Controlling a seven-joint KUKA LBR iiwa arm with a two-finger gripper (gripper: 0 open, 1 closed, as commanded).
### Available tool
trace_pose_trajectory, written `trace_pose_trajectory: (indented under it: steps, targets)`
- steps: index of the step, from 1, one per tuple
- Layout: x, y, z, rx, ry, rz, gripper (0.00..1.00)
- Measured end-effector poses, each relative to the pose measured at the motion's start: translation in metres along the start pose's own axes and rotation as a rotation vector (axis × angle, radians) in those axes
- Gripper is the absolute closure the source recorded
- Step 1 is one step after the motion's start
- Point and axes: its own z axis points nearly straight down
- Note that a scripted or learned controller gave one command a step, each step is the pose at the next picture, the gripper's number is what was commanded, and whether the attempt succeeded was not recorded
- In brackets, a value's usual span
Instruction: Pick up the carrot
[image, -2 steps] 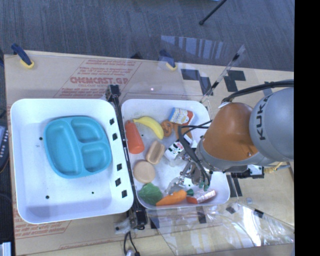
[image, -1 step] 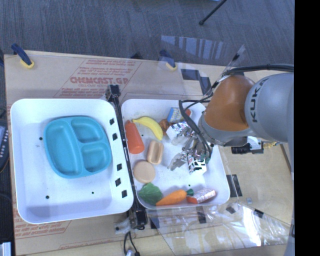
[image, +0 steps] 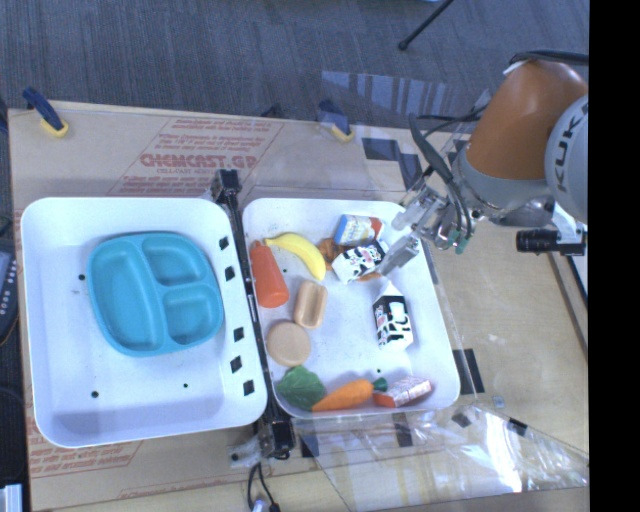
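While the carrot (image: 343, 395) lies untouched at the right bin's (image: 441, 330) near edge, the gripper (image: 408, 238) is poised far off; jaw state cannot be told.

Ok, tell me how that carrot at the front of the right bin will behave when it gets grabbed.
The carrot looks like smooth molded plastic, so probably stiff, light and a bit slippery. Its round, tapered body may roll or squirt out of a pinch. It lies close against the green leafy piece and near the bin wall, so those may get nudged.
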Motion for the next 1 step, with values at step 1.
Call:
trace_pose_trajectory:
  steps: [1]
  targets:
    - [0.0828, 0.0115, 0.0192, 0.000, 0.015, -0.116, 0.00]
